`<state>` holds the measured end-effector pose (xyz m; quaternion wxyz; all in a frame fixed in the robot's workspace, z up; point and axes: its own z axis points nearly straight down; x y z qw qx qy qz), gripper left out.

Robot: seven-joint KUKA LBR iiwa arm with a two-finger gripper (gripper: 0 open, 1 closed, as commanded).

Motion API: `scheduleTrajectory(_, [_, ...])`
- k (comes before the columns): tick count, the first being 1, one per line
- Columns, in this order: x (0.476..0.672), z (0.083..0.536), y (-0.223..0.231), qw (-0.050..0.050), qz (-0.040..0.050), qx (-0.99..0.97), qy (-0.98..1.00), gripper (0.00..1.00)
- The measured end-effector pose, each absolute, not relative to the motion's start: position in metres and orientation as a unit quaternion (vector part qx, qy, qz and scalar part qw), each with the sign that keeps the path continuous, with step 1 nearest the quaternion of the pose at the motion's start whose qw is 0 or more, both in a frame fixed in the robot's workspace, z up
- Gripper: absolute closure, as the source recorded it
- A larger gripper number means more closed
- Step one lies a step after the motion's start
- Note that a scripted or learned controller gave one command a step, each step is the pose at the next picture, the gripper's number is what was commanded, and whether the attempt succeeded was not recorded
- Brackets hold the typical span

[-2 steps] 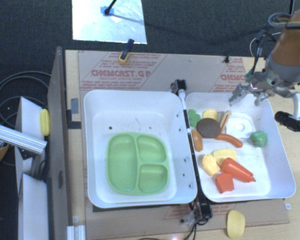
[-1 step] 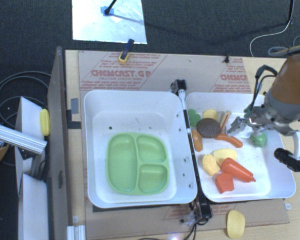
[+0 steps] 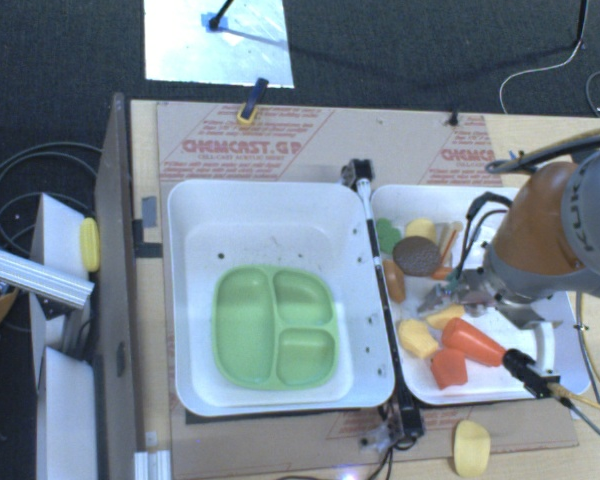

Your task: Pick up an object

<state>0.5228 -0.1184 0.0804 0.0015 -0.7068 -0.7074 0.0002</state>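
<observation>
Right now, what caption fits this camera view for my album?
Grey robot arm's claw reaches among toy foods in the right white bin; green divided plate in the left white bin.

Two white bins [image 3: 195, 298], one green divided plate [image 3: 276, 326].

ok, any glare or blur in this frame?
Camera view: the shiny sheet on the dark floor is blown out; lighting over both bins is even, with soft shadows; overall slightly soft, so the tool among the toy food lacks detail.
</observation>
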Motion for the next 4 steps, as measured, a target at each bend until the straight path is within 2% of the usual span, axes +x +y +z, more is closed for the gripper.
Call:
scheduleTrajectory(1, [0.526, 0.095, -0.120, -0.001, -0.0013, -0.706, -0.708, 1.00])
scheduleTrajectory(2, [0.526, 0.095, -0.120, -0.001, -0.0013, -0.706, -0.708, 0.00])
scheduleTrajectory(3, [0.582, 0.086, -0.106, -0.002, -0.0017, -0.705, -0.709, 0.00])
scheduleTrajectory(4, [0.658, 0.084, -0.118, 0.006, 0.0044, -0.705, -0.709, 0.00])
